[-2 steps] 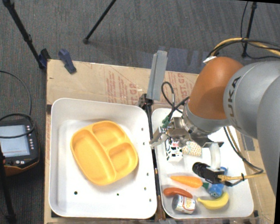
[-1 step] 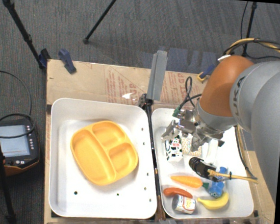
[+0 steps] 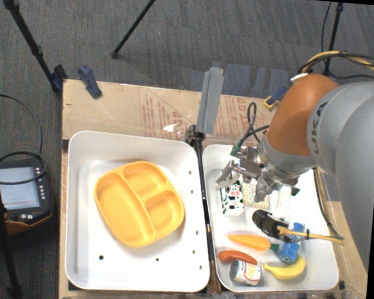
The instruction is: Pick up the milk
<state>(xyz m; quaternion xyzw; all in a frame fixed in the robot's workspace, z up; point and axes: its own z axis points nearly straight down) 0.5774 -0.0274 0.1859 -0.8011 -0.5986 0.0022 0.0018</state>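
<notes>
Milk carton point(image 3: 233, 200) stands unlifted in your right bin point(image 3: 324, 257). Gripper point(image 3: 246, 181) sits directly above; I cannot tell its state. Grasp and lift remain.

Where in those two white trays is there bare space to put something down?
The left bin has bare floor all around the yellow plate, widest along its front edge. The right bin is crowded: gripper, milk carton, carrot, banana.
</notes>
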